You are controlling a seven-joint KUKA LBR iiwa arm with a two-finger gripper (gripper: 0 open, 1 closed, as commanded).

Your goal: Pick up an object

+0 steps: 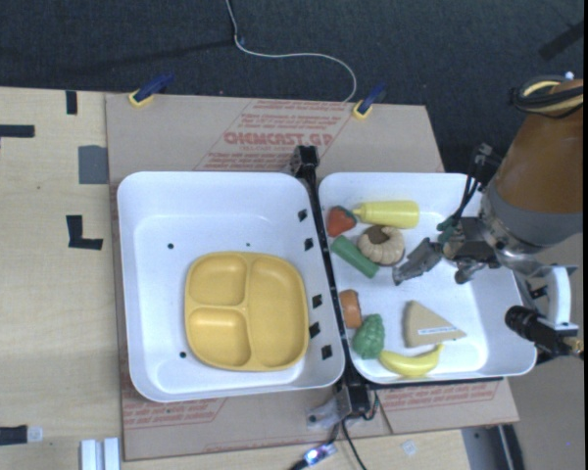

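The right bin (470, 196) holds several toy foods. A yellow bottle-shaped piece (384, 212) and a red piece (340, 220) lie at its far left. Below them are a green stick (354, 256) and a beige round piece (381, 245). Nearer the front lie an orange piece (350, 308), green broccoli (368, 336), a banana (410, 362) and a tan wedge (429, 324). My gripper (438, 265) hangs over the bin's middle, just right of the beige piece and above the wedge. It is open, with nothing between its fingers (412, 262).
The left bin (142, 262) carries a yellow divided plate (246, 310). The grey-and-orange arm (539, 174) covers the right bin's right rim. Both bins rest on a cardboard sheet (265, 130), and a white cable (274, 52) trails behind it.
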